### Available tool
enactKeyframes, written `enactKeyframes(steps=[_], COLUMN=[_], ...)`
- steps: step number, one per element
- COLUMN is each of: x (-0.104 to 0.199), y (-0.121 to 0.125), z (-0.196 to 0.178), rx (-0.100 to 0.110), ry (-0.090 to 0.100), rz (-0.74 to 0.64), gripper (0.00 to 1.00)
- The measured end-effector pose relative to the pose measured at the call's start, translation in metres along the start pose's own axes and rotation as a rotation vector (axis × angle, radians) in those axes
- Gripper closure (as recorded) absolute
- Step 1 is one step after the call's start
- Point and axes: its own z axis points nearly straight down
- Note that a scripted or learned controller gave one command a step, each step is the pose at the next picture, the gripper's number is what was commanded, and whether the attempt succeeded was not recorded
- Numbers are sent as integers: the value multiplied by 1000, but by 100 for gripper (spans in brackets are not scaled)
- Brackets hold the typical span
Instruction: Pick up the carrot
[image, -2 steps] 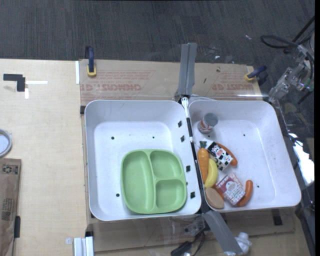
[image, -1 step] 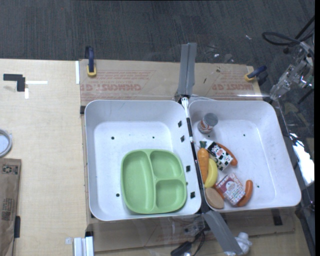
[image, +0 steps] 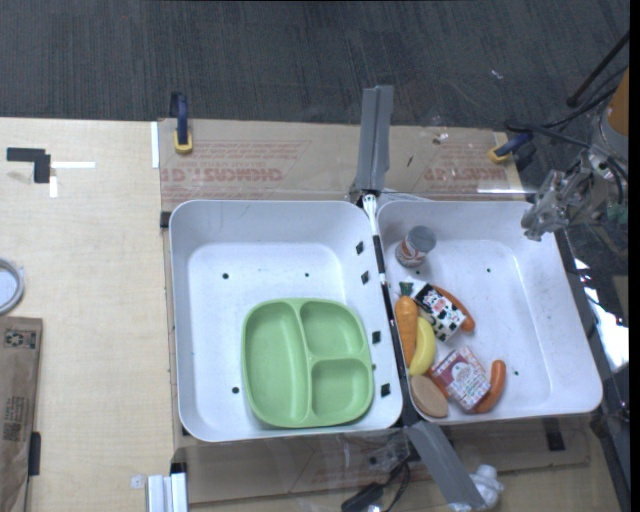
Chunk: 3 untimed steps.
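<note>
— Where is your pincer, and how does it stand?

— My pincer (image: 548, 205) hangs at the far right rim of the right bin (image: 545, 300), over its back corner. It is a blurred grey tangle against cables, so I cannot tell whether it is wide or narrow. I see nothing between its tips. Most of my arm is cut off by the right edge.

— And the carrot?

— The carrot (image: 405, 322) lies well apart from my pincer, across the bin, tight against its left wall. It runs along that wall, orange, with a banana (image: 424, 345) touching its right side and covering its lower end.

— What else crowds it?

— A small can (image: 416, 245) stands behind it. A black-and-white packet (image: 443, 309) lies just to its right. Nearer the front sit a red-and-white pack (image: 461, 379), a sausage (image: 493, 386) and a tan round thing (image: 430, 397) I can't make out. The left bin (image: 200, 300) holds a green tray (image: 306, 362).
</note>
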Motion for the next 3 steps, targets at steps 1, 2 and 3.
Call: enactKeyframes(steps=[1, 2, 3], x=[-2, -3, 58], y=[0, 1, 33], z=[-11, -21, -69], rx=[-1, -2, 1], ry=[-7, -13, 1], rz=[2, 5, 255], gripper=[100, 100, 100])
